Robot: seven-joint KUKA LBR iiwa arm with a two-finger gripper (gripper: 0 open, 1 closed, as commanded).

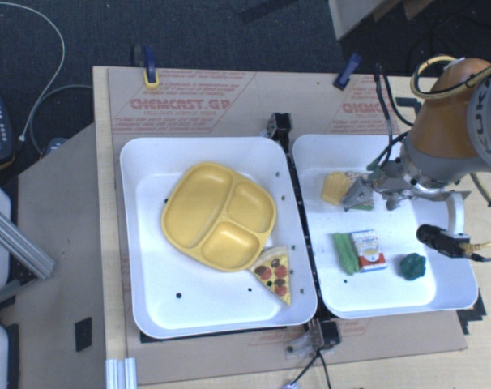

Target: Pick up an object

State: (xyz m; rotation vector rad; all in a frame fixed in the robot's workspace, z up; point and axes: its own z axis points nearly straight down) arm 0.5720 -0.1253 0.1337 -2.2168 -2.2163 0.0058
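My gripper (365,194) hangs low over the back of the right bin (391,298), right beside a pale yellow cheese wedge (335,188) and at its right edge. Nothing shows as held. Nearer the front of that bin lie a green stick-shaped piece (344,252), a small white and red carton (368,250) touching it, and a dark green lump (412,266). In the left bin (148,290) sits a yellow divided plate (219,215), with a toy pizza slice (275,272) at its front right.
The grey arm with its orange band (452,104) reaches in from the right above the right bin's back corner. A black divider (298,209) runs between the two bins. Cardboard (229,96) lies under both bins.
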